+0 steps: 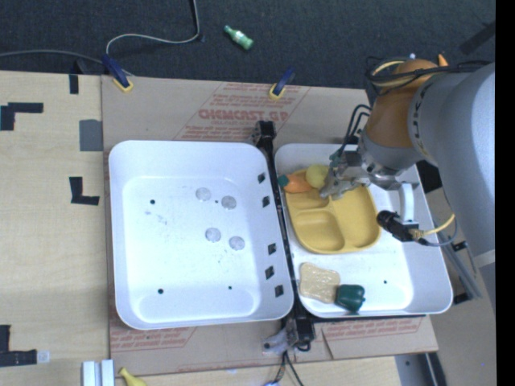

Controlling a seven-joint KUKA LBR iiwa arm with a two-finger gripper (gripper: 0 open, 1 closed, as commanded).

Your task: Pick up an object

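One end effector (336, 179) over yellow tray (342, 230), grip state indiscernible, orange item (296, 185) half-hidden.

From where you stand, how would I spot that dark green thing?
Look in the right bin, the one the arm reaches into. Go to its near edge, below the yellow tray. The green pepper lies there touching a pale tan slice; it is the darkest item in that bin.
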